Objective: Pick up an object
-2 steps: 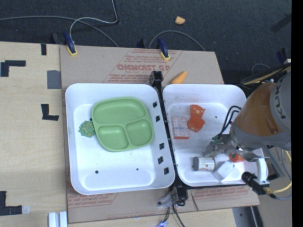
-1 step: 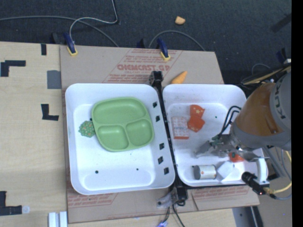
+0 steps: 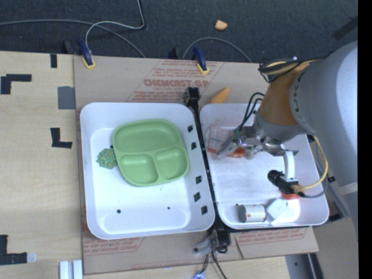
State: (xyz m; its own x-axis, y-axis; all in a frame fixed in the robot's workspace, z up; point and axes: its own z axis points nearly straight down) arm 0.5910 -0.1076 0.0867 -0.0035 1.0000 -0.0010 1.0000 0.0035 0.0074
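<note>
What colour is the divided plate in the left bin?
Light green: the divided plate shows plainly in the camera view, lying in the left bin.

A plain green divided plate (image 3: 152, 151) and a green speckled ball (image 3: 106, 158) in a white bin (image 3: 93, 190).

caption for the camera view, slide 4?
KUKA gripper low in right bin by an orange object; green divided plate in left bin.

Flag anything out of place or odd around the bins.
Two orange bits lie outside the bins: one on the cardboard just behind the right bin, one farther back on the dark floor. A small green object pokes from under the green plate.
</note>
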